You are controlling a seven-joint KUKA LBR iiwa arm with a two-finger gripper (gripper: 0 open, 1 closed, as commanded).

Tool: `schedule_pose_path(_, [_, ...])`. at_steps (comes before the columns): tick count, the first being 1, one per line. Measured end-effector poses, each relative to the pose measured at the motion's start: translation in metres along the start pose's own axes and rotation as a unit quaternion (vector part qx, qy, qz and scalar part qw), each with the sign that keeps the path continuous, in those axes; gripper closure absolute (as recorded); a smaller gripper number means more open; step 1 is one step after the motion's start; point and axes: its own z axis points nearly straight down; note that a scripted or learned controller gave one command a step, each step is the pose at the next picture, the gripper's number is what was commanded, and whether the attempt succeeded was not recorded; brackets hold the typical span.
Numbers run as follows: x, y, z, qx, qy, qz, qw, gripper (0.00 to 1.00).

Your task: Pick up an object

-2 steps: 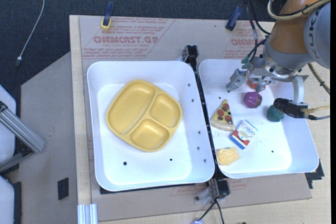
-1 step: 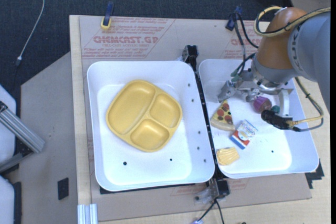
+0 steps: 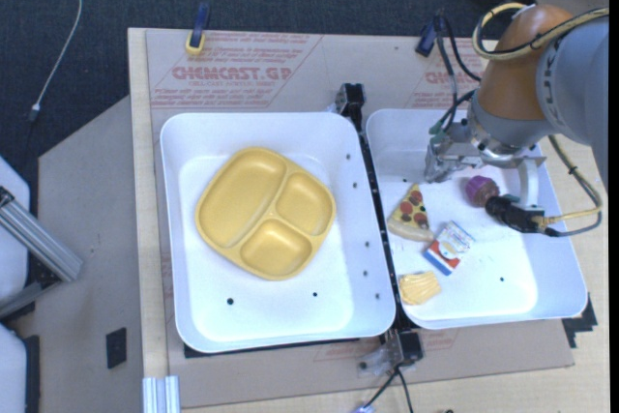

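Camera view looks down on two white bins side by side, and I count from the near edge outward, taking the pizza slice [image 3: 411, 213] as my landmark. In the right bin [image 3: 556, 295] lie four small things. One pale yellow ridged piece [image 3: 419, 286] sits nearest the camera, below the pizza slice and close to the divider between the bins. One small red, white and blue carton [image 3: 448, 245] lies just right of the pizza slice and a little nearer, tilted, its long axis running from lower left to upper right. The pizza slice itself is one wedge, its narrow tip pointing away toward the far wall, its crust end nearest the camera. One purple rounded object [image 3: 481, 189] rests farther back, right of the slice's tip. In the left bin [image 3: 184, 305], well left of the slice, sits one yellow three-compartment plate [image 3: 266, 213].

My gripper [image 3: 443, 160] hangs just beyond the slice's tip, pointing down and leftward into the bin, wrist bent beneath the orange band, the arm coming in from the right. Nothing shows between my fingers; how wide they stand I cannot tell.
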Motion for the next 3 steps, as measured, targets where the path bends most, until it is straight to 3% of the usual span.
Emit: schedule_pose_path(3, [-0.019, 0.002, -0.168, -0.002, -0.001, 0.0, 1.0, 1.0])
